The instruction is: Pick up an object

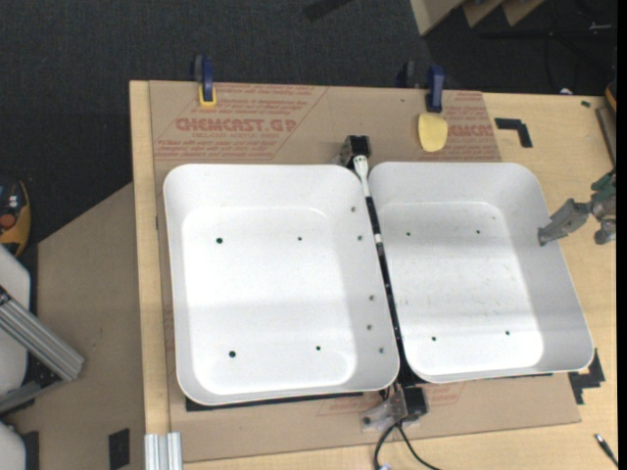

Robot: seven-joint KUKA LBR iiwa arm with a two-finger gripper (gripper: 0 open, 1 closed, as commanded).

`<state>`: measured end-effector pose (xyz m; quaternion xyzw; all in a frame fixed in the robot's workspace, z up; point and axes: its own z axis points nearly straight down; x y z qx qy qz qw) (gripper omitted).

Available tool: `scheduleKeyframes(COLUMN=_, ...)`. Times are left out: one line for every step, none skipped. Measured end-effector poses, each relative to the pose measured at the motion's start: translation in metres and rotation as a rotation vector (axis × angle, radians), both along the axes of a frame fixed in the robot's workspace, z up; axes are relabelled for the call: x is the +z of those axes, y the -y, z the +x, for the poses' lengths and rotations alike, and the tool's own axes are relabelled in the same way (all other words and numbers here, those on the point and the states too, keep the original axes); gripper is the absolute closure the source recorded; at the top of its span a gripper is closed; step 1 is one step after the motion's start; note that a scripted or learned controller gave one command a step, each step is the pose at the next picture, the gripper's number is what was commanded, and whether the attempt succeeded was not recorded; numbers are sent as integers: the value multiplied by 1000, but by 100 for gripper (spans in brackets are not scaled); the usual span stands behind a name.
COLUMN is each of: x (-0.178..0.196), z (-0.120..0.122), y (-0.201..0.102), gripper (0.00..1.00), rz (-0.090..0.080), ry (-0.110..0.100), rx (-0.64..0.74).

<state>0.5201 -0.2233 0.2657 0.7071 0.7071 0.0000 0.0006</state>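
Observation:
My gripper (578,225) shows at the right edge of the camera view, just outside the right rim of the right bin (549,262), partly cut off by the frame. It is a grey metal shape hanging over the bench beside the bin, and nothing shows in its hold. The right bin's white floor carries only small black dots and faint grey scuffs. The left bin (176,262) shows the same white floor with several small black dots.
Both bins sit on a brown board (147,164) held by blue clamps (205,71) at the back. A yellowish pad (432,132) lies behind the right bin. A black cable and bracket (356,151) run between the bins. Dark carpet surrounds the bench.

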Motion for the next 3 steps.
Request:
scheduleKeyframes(x=11, z=0, y=0, gripper=100, rz=-2, ry=3, rx=1)
scheduleKeyframes(x=222, z=-1, y=-13, gripper=100, rz=-7, ry=19, rx=3)
scheduleKeyframes(x=126, z=38, y=-72, gripper=100, rz=2, ry=-2, rx=3)
